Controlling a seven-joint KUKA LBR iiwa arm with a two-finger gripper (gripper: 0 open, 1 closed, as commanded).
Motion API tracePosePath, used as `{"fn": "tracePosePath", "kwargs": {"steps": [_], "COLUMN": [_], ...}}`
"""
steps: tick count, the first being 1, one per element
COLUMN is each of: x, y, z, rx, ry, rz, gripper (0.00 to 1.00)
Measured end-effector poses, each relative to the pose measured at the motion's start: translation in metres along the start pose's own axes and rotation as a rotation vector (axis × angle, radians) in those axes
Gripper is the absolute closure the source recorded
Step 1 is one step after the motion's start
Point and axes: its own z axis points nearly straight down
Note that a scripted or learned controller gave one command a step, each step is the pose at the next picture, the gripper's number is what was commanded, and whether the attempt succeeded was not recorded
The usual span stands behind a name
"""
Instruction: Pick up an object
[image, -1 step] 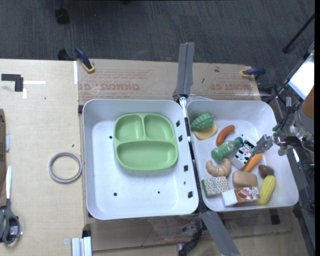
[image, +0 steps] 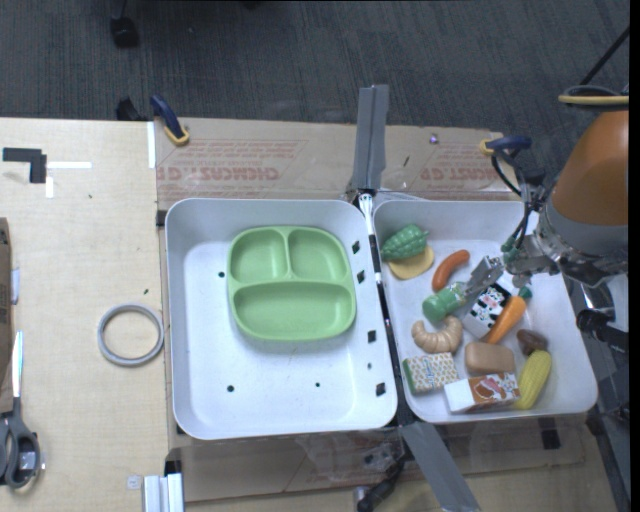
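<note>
The jaws (image: 487, 272) hang low over the right bin (image: 570, 400), reaching in from the right, and I cannot tell how far apart they stand or whether anything is caught. Just below-left lies the green toy bottle (image: 446, 299), its long axis slanting up toward them; the black-and-white toy (image: 489, 306) and carrot (image: 507, 317) sit just beside.

Tray (image: 292, 282) in left bin (image: 200, 330)
</note>
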Motion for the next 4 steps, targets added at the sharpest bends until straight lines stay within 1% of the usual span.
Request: {"fn": "tracePosePath", "kwargs": {"steps": [1, 2, 3, 4], "x": [-0.043, -0.043, -0.053, 0.006], "y": [0.0, 0.001, 0.088, 0.101], "z": [0.069, 0.06, 0.075, -0.014], "rx": [-0.002, -0.004, 0.013, -0.003], "ry": [0.0, -0.001, 0.002, -0.002], "rz": [-0.166, -0.164, 0.099, 0.033], "gripper": [0.0, 1.0, 1.0, 1.0]}}
